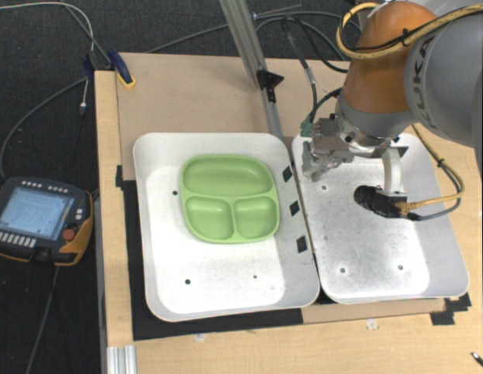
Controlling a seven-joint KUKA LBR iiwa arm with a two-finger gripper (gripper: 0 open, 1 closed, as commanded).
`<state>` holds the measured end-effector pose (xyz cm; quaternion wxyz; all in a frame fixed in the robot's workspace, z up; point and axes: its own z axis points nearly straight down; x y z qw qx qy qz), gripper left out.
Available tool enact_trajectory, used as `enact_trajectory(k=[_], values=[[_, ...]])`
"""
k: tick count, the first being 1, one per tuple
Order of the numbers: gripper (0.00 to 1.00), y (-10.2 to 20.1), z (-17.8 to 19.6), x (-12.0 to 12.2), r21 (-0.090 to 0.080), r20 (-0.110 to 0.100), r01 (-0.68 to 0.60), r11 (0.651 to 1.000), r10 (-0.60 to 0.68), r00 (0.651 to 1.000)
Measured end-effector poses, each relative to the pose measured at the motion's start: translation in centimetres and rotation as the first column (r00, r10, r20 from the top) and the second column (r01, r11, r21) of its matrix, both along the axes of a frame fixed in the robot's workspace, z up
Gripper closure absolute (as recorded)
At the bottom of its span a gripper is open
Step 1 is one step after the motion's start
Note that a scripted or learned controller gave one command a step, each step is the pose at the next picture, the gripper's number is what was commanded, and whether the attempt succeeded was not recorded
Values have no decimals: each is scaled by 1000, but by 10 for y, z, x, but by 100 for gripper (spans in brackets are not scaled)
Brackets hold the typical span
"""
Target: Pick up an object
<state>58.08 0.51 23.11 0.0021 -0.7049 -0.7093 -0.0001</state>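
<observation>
While the big grey arm (pixel 428 61) reaches in from the right, it hangs over the right bin (pixel 382 263); the worktop (pixel 195 92) is brown and holds two white bins side by side; the left bin (pixel 218 287) holds a green tray (pixel 228 198), and that tray is the thing to pick up.

The tray sits in the upper middle of the left bin, flat on the bottom, open side up; it has one long part at the far side and two small parts at the near side; its long side runs left to right across the bin, a tiny bit tilted; it points no special way, since both ends look much the same.

The end effector (pixel 319 162) is low over the far left corner of the right bin, just beside the wall between the two bins; it is well apart from the tray; nothing shows between its tips, and I cannot tell if it is wide or narrow, because it looks small and dark from above.

So I think the job is only at the start; nothing is picked up yet; the arm must go over to the left bin, come down on the tray's rim, close, and lift.
</observation>
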Motion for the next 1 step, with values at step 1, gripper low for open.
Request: enact_trajectory(k=[1], values=[[100, 62, -7, -10, 0, 0, -1, 1000, 1, 1000]])
